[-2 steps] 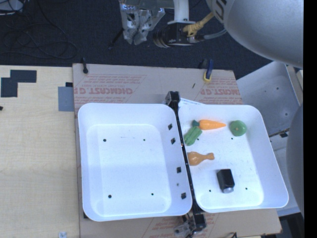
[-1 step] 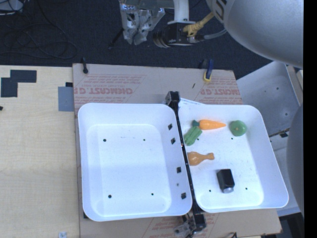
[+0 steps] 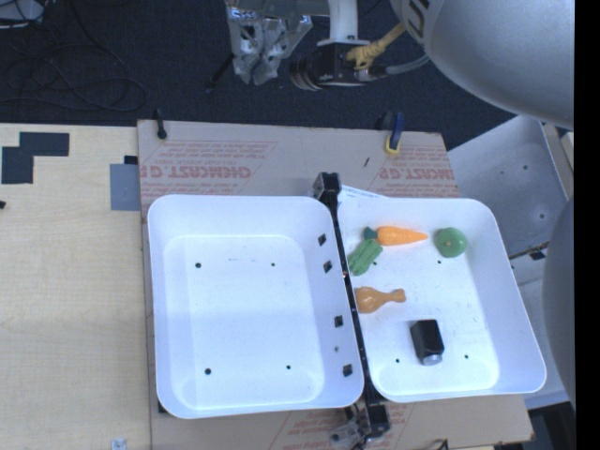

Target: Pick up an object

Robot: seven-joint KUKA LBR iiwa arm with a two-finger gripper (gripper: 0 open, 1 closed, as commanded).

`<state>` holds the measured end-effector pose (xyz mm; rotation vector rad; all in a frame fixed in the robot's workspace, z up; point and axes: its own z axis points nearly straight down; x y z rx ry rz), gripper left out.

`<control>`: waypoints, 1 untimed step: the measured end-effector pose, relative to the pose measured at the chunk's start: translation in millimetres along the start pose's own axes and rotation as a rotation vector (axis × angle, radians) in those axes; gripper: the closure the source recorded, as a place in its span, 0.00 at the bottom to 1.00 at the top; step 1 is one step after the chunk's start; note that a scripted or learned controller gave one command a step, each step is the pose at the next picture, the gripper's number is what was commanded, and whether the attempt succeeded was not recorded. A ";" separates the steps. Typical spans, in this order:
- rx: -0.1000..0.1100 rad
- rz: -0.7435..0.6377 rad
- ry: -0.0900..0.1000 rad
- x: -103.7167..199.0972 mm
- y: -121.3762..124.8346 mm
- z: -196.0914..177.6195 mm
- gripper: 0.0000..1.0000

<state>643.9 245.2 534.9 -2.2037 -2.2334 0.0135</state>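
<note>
The left bin (image 3: 173, 251) and the right bin (image 3: 487, 251) are seen side by side on the counter (image 3: 66, 279). In the right bin, from left to right, a green pepper-shaped toy (image 3: 364, 255), a tan gourd-shaped toy (image 3: 378, 298), an orange carrot (image 3: 402, 236), a black block (image 3: 427, 340) and a green ball (image 3: 451, 242) are recorded, each lying apart except the green toy and carrot, which nearly touch. The pincer (image 3: 267, 50) is held high above the far edge, nothing grasped between its fingers; whether released or clenched cannot be told.
</note>
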 end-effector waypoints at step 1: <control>0.000 0.000 0.000 0.0 0.0 0.0 1.00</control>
